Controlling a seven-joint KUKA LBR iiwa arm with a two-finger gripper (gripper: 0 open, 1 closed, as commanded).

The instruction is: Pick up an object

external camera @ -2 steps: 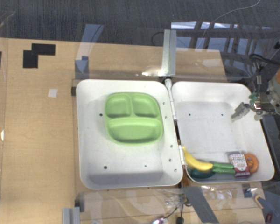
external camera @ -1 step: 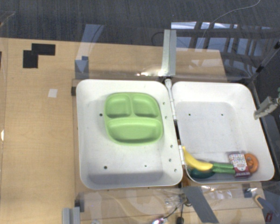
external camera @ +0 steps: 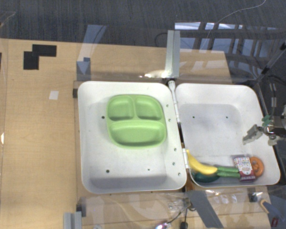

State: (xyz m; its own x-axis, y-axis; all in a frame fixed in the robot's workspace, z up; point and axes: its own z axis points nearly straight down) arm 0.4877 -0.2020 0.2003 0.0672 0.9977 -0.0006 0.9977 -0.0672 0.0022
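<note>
Looking from the gripper (external camera: 252,134) outward, I find it at the right edge of the right bin (external camera: 214,97), low over the white floor, and I cannot tell its state at this size; nothing is visibly held. All the pickable things are crowded along the near wall of that bin, near and slightly left of the tool. Closest is a small boxed item (external camera: 243,168) with a red printed label, likely light card, stiff and flat-sided, so I judge it the easiest to pinch across its narrow faces. Touching its right side is an orange ring-shaped piece (external camera: 257,165), probably smooth plastic that could roll or slip. Left of those lies a yellow banana (external camera: 201,165), curved and glossy, looking like a light toy; I would take it across the middle of its belly, where it is thickest. It rests on a dark green long piece (external camera: 219,173) whose exact shape I can't make out. Over in the left bin (external camera: 93,128) sits a pale green divided plate (external camera: 135,120), three compartments, matte and rigid, too broad and flat for a pinch except at its rim.
</note>
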